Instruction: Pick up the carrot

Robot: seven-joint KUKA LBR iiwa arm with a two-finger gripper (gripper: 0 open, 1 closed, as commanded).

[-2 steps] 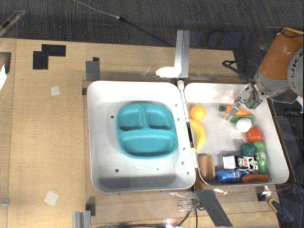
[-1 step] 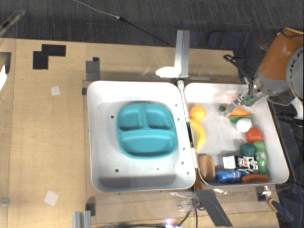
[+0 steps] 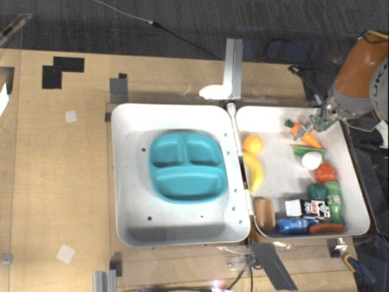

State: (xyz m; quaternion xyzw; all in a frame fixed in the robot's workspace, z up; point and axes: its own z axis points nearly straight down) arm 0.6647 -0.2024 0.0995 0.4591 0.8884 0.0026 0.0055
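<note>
Fingers (image 3: 313,125) at carrot (image 3: 307,137), right bin (image 3: 358,205)

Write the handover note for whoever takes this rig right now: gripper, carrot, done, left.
Gripper: down in the right bin, at the carrot's upper end near the far right corner. A grasp cannot be confirmed.
Carrot: lying on the bin floor, just above the white egg and the tomato.
Left bin: holds the teal divided plate.
Done: approach to the carrot.
Left: secure the grasp and lift the carrot out.
</note>
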